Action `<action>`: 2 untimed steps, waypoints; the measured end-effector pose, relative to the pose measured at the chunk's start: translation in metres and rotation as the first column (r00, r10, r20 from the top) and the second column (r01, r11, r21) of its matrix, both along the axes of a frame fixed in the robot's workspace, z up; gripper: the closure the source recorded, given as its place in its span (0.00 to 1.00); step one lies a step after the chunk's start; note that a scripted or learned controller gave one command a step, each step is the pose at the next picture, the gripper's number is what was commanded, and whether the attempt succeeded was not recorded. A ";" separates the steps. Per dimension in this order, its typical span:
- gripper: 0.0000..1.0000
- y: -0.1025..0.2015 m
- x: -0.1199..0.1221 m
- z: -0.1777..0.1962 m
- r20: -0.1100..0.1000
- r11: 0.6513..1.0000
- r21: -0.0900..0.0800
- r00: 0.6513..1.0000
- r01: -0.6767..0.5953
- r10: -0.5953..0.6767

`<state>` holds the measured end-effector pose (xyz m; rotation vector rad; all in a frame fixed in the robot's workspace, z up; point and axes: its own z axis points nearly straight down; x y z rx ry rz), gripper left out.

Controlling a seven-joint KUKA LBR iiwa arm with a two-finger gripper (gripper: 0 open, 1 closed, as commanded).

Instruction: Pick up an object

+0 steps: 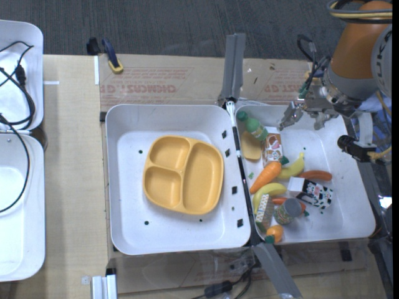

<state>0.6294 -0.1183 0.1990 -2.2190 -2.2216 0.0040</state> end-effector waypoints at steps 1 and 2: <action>0.00 -0.018 -0.012 -0.085 0.024 1.000 -0.002 0.999 -0.021 0.021; 0.00 -0.043 -0.061 -0.092 0.036 1.000 -0.002 0.999 0.026 -0.025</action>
